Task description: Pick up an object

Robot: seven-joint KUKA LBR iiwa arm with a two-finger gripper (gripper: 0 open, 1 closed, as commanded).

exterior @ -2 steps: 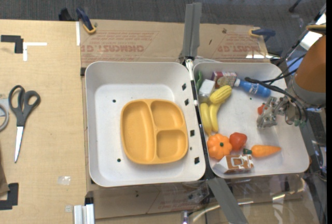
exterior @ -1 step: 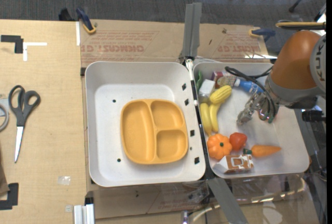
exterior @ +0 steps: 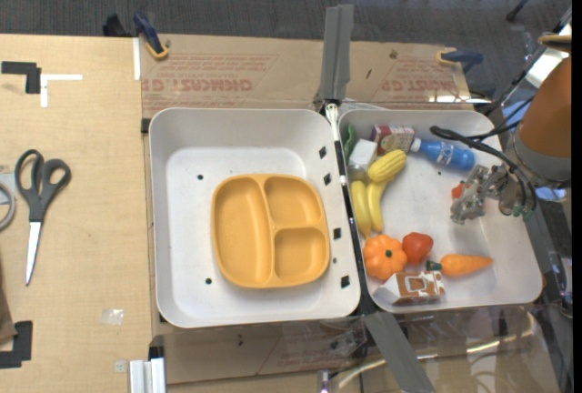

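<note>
Camera view shows you the carrot (exterior: 466, 265) at 5 o'clock in the right bin (exterior: 509, 291), beside the tomato (exterior: 417, 246). The gripper (exterior: 466, 200) hovers above it at 12 o'clock, fingers apart, grasping nothing.

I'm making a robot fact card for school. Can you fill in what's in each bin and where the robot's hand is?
left bin: orange divided plate
right bin: corn, bananas, small pumpkin, tomato, carrot, blue bottle, a few small packages
hand: over the right side of the right bin, nothing seen between its fingers
bench, left: scissors
</note>
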